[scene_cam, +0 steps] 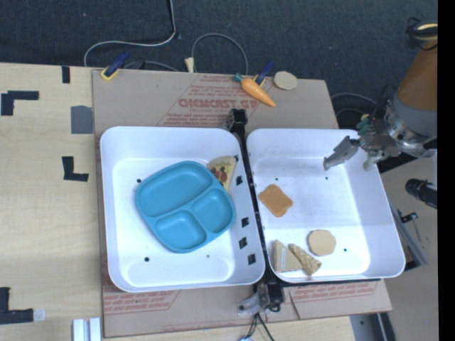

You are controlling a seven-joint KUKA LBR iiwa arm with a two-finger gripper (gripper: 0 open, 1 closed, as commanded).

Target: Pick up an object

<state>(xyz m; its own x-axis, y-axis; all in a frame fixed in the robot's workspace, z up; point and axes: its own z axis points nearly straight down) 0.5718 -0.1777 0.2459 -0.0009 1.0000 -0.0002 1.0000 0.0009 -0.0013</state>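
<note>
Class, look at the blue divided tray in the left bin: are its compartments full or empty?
Empty. The blue divided tray shows bare blue in all its compartments; a pizza slice lies beside its rim, not inside.

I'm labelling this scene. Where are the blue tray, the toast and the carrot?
blue tray (185, 206), camera view, on its middle divider.
toast (275, 199), camera view, on its top face.
carrot (258, 93), camera view, on its orange body.

Right bin: tan toast slice (275, 199) flat mid-left, round cookie (321, 242) + sandwich wedges (294, 258) nr front.
</note>
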